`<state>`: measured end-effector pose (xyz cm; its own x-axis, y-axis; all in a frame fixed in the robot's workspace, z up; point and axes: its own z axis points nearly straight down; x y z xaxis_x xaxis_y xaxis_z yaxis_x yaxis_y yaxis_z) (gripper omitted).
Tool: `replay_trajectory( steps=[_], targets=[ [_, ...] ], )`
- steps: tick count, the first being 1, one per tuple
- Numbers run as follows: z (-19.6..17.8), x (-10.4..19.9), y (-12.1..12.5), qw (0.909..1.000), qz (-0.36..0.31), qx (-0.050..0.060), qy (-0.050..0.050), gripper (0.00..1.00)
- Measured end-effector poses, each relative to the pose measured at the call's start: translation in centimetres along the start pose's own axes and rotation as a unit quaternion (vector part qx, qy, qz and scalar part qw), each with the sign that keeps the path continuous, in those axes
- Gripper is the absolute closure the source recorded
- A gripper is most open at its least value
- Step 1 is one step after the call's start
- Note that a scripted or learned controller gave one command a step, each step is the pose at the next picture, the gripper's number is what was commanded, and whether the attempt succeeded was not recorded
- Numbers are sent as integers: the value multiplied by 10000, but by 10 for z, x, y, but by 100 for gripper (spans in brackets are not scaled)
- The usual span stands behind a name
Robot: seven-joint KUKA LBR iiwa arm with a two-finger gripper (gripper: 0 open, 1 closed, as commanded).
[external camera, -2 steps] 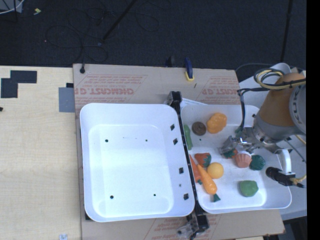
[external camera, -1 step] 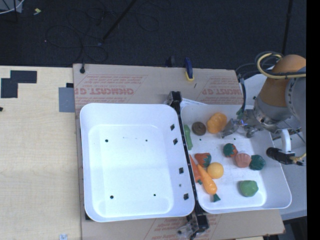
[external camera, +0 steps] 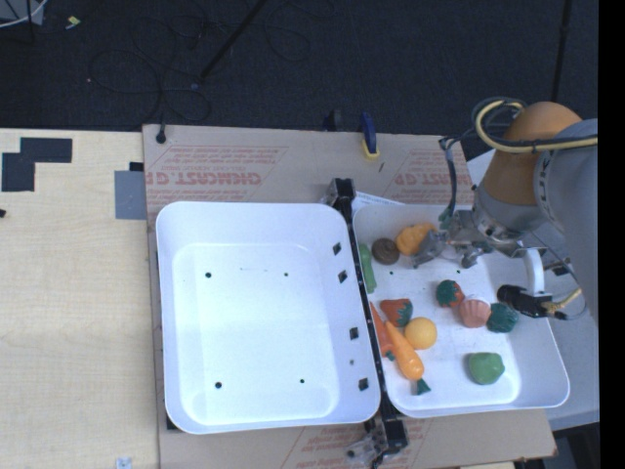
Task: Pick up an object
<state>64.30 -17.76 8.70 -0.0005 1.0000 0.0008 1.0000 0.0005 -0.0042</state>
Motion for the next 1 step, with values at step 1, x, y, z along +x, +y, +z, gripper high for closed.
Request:
replay_trajectory(
  steps=[1],
  targets=[
    [0, 46, -55, 10000, 13, 15, 8, 0]
  ],
)
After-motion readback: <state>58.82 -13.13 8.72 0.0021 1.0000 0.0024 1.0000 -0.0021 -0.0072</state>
